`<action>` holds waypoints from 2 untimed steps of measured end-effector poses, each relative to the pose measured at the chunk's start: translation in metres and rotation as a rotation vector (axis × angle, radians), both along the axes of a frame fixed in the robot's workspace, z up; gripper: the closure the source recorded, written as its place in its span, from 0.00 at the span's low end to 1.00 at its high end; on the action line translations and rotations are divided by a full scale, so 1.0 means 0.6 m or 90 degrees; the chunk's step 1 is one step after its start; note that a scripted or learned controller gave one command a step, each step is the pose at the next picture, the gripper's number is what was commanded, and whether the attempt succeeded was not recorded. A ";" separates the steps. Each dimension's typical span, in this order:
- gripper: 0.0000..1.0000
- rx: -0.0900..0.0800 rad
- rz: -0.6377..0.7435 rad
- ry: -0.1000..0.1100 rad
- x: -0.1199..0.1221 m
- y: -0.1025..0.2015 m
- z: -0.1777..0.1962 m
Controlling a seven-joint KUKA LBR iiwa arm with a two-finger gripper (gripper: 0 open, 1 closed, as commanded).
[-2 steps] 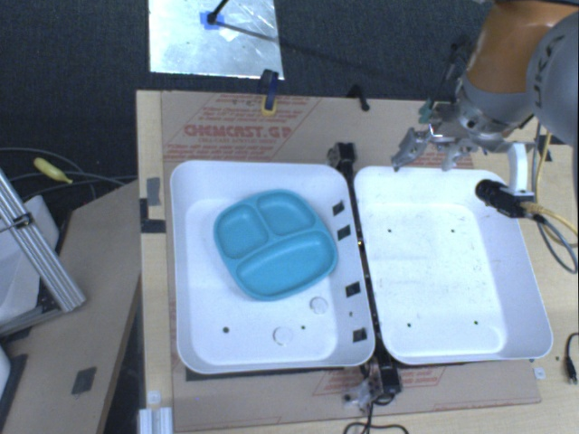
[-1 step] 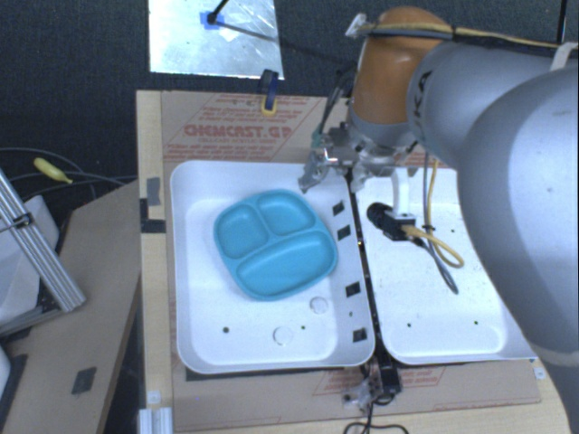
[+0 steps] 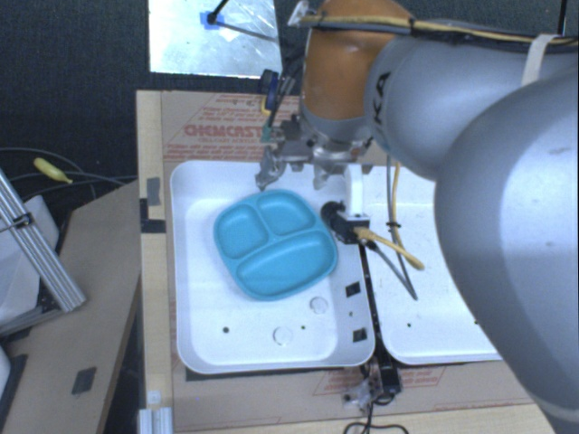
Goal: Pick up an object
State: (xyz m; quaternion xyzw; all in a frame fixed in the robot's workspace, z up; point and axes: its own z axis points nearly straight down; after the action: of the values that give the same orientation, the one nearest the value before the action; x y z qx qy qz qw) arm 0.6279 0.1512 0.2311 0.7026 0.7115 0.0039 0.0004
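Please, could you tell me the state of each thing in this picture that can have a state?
blue divided plate: lies flat and right side up in the left bin, compartments empty, not held.
gripper: open, over the plate's far edge, nothing between its fingers.
left bin: holds the plate.
right bin: partly hidden by the arm.

The arm [image 3: 470, 152] hides much of the right bin [image 3: 434, 324] — and itself runs off the view's right edge.
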 end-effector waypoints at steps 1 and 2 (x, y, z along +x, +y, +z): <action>0.00 -0.005 -0.009 0.013 -0.132 -0.059 -0.146; 0.00 -0.006 -0.013 -0.004 -0.095 -0.223 0.004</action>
State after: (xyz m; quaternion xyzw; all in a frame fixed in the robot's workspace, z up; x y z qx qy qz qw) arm 0.5709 0.0174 0.2335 0.7099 0.7043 0.0025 0.0058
